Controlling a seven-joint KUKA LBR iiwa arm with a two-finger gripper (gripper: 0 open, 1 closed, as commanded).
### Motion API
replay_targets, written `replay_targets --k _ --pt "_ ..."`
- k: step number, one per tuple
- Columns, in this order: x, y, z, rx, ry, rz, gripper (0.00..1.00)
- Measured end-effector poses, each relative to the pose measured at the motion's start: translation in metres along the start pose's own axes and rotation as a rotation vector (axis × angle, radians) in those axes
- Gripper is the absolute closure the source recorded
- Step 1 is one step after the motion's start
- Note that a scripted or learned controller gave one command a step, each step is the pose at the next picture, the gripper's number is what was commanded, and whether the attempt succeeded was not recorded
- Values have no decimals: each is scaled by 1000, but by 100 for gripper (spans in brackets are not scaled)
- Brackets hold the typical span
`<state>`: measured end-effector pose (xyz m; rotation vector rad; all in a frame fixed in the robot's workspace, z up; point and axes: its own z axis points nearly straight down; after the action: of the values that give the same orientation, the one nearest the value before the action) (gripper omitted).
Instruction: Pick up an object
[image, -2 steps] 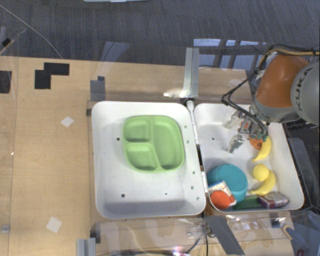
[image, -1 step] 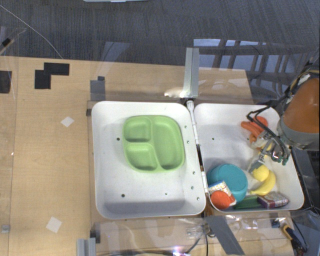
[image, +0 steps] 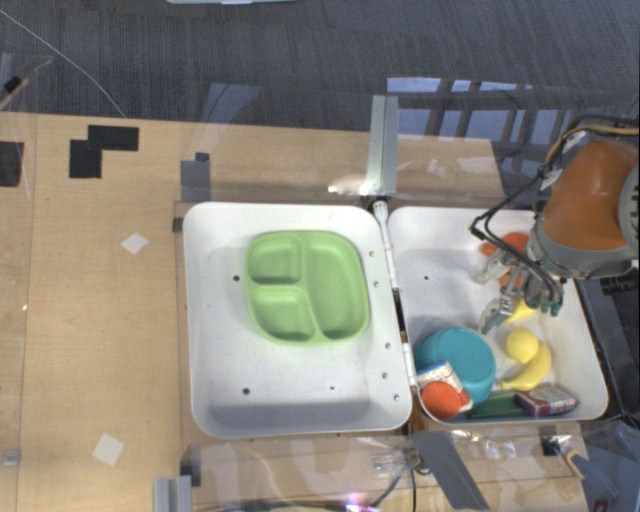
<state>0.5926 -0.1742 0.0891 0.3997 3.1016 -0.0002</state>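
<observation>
the claw (image: 520, 298) hung low over the right bin (image: 440, 250), at the end of the grey arm (image: 590, 200) with its orange band, which came in from the right edge. its fingers pointed down and to the left, and whether they were spread or closed could not be told; nothing was clearly seen between them. just beneath and beside the fingertips lay a yellow banana-shaped toy (image: 528, 358), close enough that touching or not could not be settled. an orange-red object (image: 512, 243) sat behind the claw, partly covered by the wrist. to the left of the banana toy stood a teal bowl (image: 458, 362), and against its front edge rested a small red and white item (image: 442, 392). a dark green strip (image: 492, 406) lay along the front wall, with a small maroon box (image: 545, 401) at the front right corner. these things crowded the near half of the right bin, leaving little room around the banana toy. the left bin (image: 215, 330) held a green divided plate (image: 305, 286) of three compartments, well apart from the claw. both bins sat on the wooden counter (image: 90, 300).
</observation>
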Motion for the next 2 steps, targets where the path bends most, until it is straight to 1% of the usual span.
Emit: replay_targets --k 1,2 --pt "16 34 -1 -1 -2 4 0" --pt "-40 35 2 0 2 110 0"
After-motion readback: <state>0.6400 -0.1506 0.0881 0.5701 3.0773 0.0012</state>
